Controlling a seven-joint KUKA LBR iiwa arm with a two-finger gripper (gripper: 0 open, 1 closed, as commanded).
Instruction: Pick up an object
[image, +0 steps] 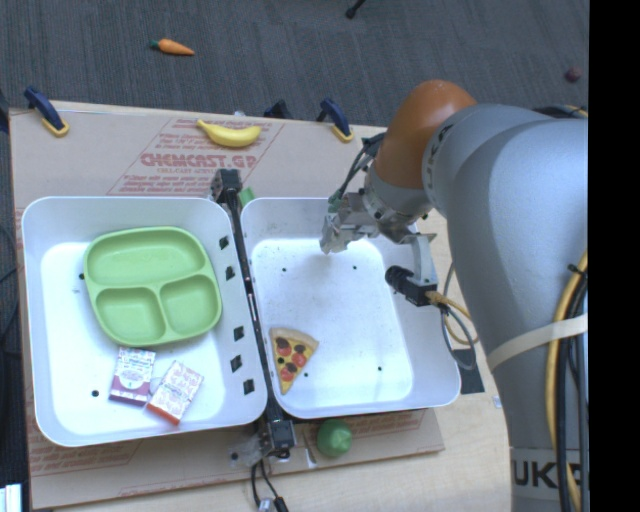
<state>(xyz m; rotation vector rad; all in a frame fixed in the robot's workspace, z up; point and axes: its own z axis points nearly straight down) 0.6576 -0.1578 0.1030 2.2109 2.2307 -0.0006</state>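
White right bin (440, 372): gripper (333, 238) near its far rim, finger state I cannot tell — I'd steer toward the pizza slice (290, 357) at the near-left corner, descending squarely.

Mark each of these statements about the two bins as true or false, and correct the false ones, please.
1. The pizza slice lies in the right bin. True.
2. The green tray is in the right bin. False: it lies in the left bin.
3. The banana lies outside both bins, on the cardboard behind them. True.
4. The gripper holds the pizza slice. False: the gripper is over the far part of the right bin, and the slice lies apart from it at the near left corner.
5. Two small packets lie in the left bin, in front of the green tray. True.
6. The green ball is inside the left bin. False: it sits outside, in front of the right bin.
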